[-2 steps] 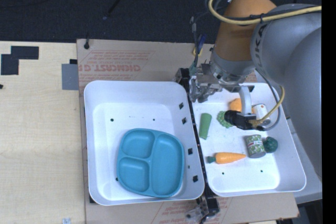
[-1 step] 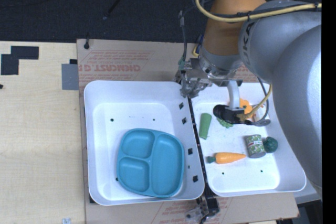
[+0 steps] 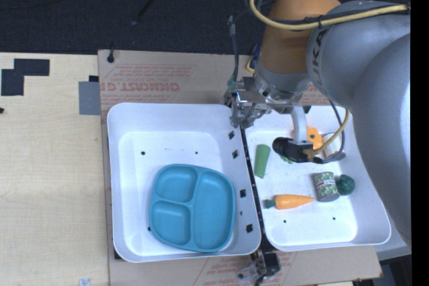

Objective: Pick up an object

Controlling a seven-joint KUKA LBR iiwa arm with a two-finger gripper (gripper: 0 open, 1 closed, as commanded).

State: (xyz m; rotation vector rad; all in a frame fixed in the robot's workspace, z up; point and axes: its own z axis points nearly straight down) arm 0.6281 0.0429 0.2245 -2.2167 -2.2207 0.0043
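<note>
my hand (image 3: 242, 112) hovers over the right bin's (image 3: 365, 228) upper left corner; i cannot tell its state. the green cylinder (image 3: 261, 161) lies just below it, long axis running away from my hand.

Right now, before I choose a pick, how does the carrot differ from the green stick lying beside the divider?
The carrot is orange and tapers to a point; the green stick is green, with blunt ends and even width. The carrot lies crosswise, its tip pointing away from the divider, while the green stick runs roughly along it. The carrot sits nearer the front rim, the green stick farther back, closer to the claw. Both lie flat in the right bin.
</note>
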